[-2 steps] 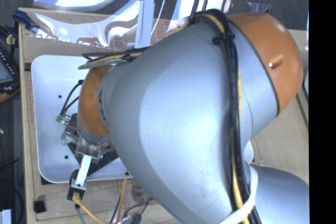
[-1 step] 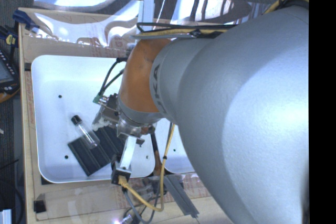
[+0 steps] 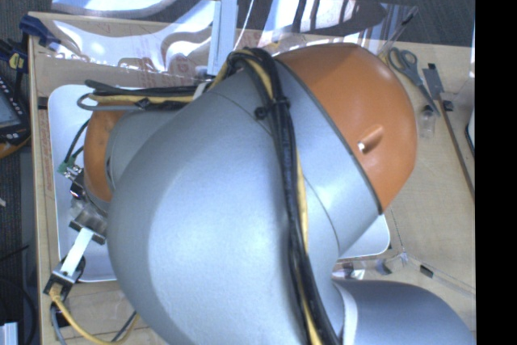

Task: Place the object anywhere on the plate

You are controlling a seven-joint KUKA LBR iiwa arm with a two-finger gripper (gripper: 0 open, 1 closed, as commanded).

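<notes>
Across most of the camera view, the grey arm (image 3: 242, 214) with its orange band (image 3: 363, 125) stretches in from the right and hangs over the left bin (image 3: 58, 113), a black and yellow cable bundle (image 3: 283, 157) running along its back. That reach suggests the work is going on in the left bin, directly beneath the wrist, and the arm's own bulk hides what lies there. At the left edge of the arm a curved orange-brown rim (image 3: 95, 153) shows against the white of the bin; it may be the plate, though too little shows to be sure. The end effector sits somewhere under the arm's body, so I cannot tell how it is set or whether it has hold of anything. The object is likewise covered, so its place, its heading and its long axis cannot be read. A white bracket with a yellow lead (image 3: 69, 258) hangs down at the near left corner. On the desk (image 3: 444, 174) at far right lie scissors (image 3: 408, 65), well apart from the bins.
</notes>
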